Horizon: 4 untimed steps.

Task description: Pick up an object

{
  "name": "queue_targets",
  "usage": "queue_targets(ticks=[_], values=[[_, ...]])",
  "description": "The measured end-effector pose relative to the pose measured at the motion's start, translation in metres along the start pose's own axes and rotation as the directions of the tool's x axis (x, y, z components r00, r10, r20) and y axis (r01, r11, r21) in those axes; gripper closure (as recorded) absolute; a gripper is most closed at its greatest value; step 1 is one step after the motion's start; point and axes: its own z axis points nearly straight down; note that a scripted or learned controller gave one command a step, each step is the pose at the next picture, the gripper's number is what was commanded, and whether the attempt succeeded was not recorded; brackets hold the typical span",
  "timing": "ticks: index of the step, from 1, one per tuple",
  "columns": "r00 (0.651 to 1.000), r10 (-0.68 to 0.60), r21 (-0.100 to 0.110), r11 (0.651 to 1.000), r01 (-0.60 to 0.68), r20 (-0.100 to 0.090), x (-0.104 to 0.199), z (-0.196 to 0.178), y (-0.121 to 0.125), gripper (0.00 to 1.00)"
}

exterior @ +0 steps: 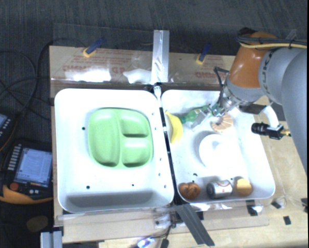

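Two bins [61, 138]; pincer [220, 109] low in right one, beside green bottle [192, 115].

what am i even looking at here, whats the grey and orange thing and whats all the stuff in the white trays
One camera looks down at a slant on a bench with two shallow white bins. The grey and orange thing is a robot arm reaching in from the right; its gripper is low in the right bin, beside a green bottle and a banana. That bin also holds a white plate, a can and two small brownish items. The left bin holds a green divided tray.
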Motion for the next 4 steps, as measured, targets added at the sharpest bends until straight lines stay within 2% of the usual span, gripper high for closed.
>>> queue_targets(ticks=[1, 2, 3, 4], values=[[0.996, 0.09, -0.013, 0.996, -0.091, -0.02, -0.05, 0.01, -0.025, 0.0], [0.993, 0.115, -0.006, 0.993, -0.115, 0.0, 0.028, 0.01, -0.067, 0.0], [0.994, 0.105, 0.024, 0.994, -0.104, -0.014, -0.011, 0.013, 0.011, 0.0], [0.995, 0.102, 0.015, 0.995, -0.102, -0.001, -0.013, 0.002, 0.013, 1.0]])
